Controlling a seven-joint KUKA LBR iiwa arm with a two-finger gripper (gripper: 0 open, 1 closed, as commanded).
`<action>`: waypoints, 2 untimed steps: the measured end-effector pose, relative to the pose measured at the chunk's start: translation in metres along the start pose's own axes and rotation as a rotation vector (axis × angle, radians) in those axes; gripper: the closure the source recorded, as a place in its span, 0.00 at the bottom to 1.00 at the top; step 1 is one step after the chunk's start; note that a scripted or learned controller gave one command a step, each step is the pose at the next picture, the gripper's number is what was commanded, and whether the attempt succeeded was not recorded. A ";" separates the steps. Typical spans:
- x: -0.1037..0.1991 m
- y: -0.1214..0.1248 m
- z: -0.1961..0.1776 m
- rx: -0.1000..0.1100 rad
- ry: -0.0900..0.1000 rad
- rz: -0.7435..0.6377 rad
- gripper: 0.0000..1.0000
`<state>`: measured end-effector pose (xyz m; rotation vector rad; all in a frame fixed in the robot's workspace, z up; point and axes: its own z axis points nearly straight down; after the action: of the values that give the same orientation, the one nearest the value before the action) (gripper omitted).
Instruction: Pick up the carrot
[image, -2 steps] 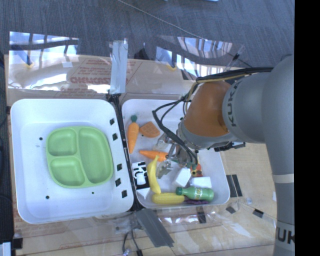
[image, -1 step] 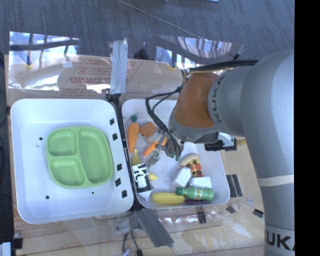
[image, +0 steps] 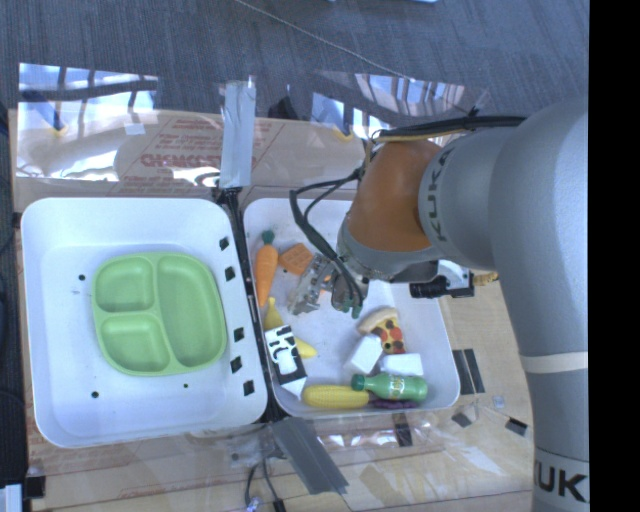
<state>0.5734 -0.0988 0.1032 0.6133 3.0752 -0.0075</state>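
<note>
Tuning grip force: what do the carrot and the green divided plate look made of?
The carrot looks like moulded toy plastic: uniform orange, smooth skin, stiff green top. The green divided plate looks like matte plastic too: one flat colour, soft rounded ridges, no glare. Neither is certain from the picture.

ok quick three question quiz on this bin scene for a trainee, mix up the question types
1. True or false: the orange toy carrot lies in the right shallow white bin, near its left wall.
2. What sits in the left shallow white bin? A) a green three-compartment plastic plate B) a red mug C) a blue bowl
3. Which toy lies directly left of the small green plastic bottle along the right bin's near edge?

Key
1. True.
2. A.
3. The yellow toy corn cob.

The two-finger gripper sits just right of the carrot; its grip is unclear.
</note>
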 end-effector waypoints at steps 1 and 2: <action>-0.019 0.082 -0.092 -0.007 0.001 0.147 1.00; -0.019 0.080 -0.090 -0.003 0.006 0.150 0.00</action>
<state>0.6211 -0.0319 0.1926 0.8435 3.0254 -0.0003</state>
